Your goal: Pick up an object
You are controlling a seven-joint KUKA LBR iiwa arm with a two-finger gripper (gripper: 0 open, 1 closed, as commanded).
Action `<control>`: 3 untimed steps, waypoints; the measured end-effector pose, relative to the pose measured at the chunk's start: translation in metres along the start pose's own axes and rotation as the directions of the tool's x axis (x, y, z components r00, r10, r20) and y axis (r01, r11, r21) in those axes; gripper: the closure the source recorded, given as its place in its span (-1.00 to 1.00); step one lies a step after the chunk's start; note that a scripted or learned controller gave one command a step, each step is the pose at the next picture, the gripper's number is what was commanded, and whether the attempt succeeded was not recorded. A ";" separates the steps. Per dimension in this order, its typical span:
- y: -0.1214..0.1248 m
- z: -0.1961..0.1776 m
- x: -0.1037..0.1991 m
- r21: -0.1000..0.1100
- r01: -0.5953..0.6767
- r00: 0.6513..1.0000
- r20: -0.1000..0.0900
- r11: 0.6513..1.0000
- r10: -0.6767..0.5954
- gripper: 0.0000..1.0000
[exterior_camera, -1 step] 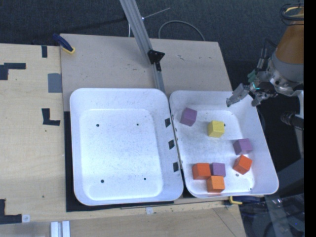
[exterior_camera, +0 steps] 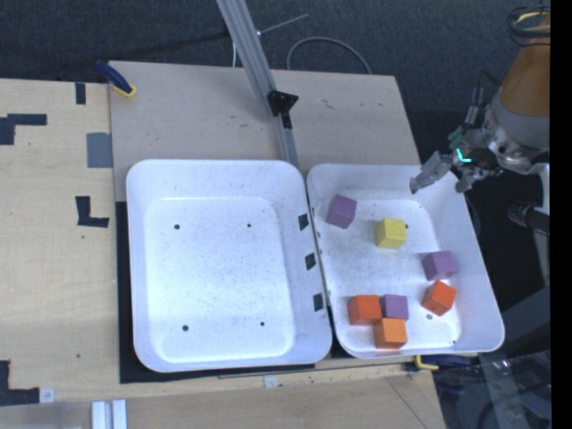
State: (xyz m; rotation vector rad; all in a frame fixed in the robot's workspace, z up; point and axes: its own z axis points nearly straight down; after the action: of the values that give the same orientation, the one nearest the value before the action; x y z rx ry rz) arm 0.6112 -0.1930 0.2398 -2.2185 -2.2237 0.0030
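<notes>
The right bin [exterior_camera: 465, 239] holds several small blocks: a purple one [exterior_camera: 340, 211] at its upper left, a yellow one [exterior_camera: 391, 233] beside it, a purple one [exterior_camera: 439, 264] and an orange one [exterior_camera: 438, 297] near the right wall, and a cluster of two orange blocks [exterior_camera: 364, 309] [exterior_camera: 390, 332] with a purple one [exterior_camera: 395, 307] at the front. My gripper [exterior_camera: 442, 173] hovers over the bin's upper right corner, above and to the right of the yellow block. Nothing shows between its fingers.
The left bin [exterior_camera: 214, 257] lies beside the right one. A slanted metal rail [exterior_camera: 259, 70] with a black clamp crosses the bench behind the bins. A blue and yellow item [exterior_camera: 116, 79] lies at the bench's far left corner.
</notes>
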 end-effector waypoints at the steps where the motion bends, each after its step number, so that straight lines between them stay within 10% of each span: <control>1: 0.004 0.049 -0.007 0.004 -0.001 1.000 -0.001 1.000 0.001 -1.00; 3: -0.004 0.134 0.000 -0.001 0.000 1.000 -0.001 1.000 0.000 -1.00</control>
State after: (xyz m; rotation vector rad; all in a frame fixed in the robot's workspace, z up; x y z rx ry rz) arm 0.6073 -0.1934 0.1058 -2.2182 -2.2237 0.0009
